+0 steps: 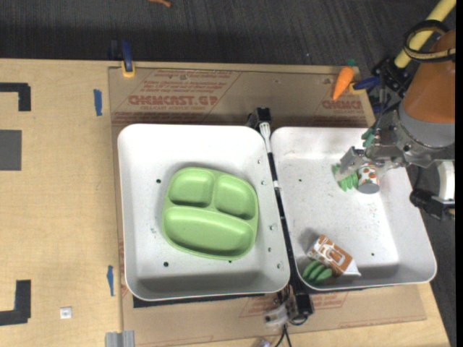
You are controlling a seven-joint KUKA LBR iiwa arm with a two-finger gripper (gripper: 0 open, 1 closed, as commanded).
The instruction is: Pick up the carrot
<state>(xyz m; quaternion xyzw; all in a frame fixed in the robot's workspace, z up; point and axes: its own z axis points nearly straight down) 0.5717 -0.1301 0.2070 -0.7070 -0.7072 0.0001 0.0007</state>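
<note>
Carrot [343, 82] lies on the cardboard beyond the right bin [405, 262], upper right of frame. Gripper [359, 170] sits low inside that bin over a green item [348, 180]; its grasp cannot be determined.

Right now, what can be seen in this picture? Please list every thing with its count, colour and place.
bins: 2, white, side by side on the bench, left and right
divided plate: 1, green, in the left bin
carrot: 1, orange with green top, on the bench behind the right bin
orange and white item: 1, with a green part, front of the right bin
green item: 1, right bin, at the claw
arm: 1, grey and orange, right side
claw: 1, over the right bin
</note>
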